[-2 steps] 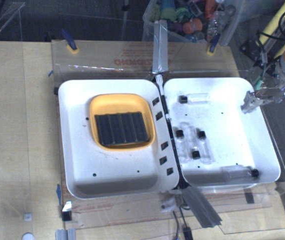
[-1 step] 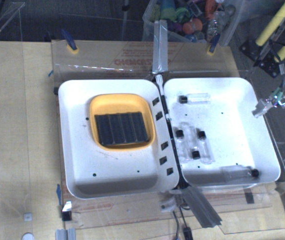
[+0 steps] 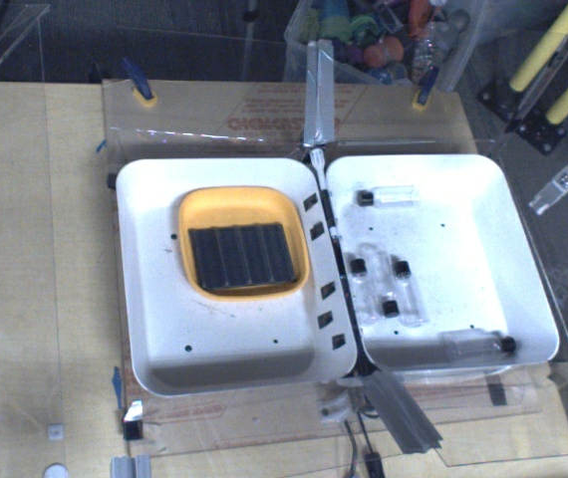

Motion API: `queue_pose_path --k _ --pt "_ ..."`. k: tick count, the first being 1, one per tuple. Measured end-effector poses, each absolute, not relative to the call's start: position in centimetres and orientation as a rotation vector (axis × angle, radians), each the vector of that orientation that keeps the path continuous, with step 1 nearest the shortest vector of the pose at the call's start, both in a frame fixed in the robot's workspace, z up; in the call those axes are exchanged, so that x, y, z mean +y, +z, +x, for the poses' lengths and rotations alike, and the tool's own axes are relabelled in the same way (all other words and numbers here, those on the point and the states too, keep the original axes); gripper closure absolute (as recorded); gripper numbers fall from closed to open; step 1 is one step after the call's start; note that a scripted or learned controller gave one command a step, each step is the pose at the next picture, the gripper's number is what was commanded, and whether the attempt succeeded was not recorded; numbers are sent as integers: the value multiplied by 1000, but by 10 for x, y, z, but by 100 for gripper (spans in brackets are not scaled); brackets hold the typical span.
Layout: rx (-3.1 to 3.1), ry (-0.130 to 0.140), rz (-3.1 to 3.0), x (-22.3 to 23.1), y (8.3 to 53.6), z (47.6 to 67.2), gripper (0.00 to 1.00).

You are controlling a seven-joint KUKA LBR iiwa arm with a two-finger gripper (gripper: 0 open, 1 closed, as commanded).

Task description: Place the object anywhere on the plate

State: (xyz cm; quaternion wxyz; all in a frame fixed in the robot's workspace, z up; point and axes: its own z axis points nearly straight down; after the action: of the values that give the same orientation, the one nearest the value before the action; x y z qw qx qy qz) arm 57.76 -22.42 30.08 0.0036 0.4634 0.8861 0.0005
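A yellow plate point(image 3: 196, 210) with rounded corners sits in the left bin point(image 3: 149, 347). A dark, ridged rectangular object point(image 3: 241, 257) lies flat on the plate and covers most of its middle and front. My gripper point(image 3: 560, 188) shows as a pale grey piece at the view's right edge, outside the right bin's rim and far from the plate. Nothing is seen held in it.
The right bin point(image 3: 483, 257) holds several small clear vials with black caps, among them a vial point(image 3: 382, 197) near the back and a vial point(image 3: 478, 344) along the front wall. A divider with black tabs point(image 3: 324, 262) separates the bins. A box of coloured toys point(image 3: 379, 18) stands behind.
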Motion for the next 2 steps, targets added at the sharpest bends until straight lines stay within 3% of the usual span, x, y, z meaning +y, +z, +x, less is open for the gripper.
queue_pose_path --k 1,2 --pt "2955 1 1041 -223 381 559 100" --pt "3092 -1 494 -224 405 539 100"
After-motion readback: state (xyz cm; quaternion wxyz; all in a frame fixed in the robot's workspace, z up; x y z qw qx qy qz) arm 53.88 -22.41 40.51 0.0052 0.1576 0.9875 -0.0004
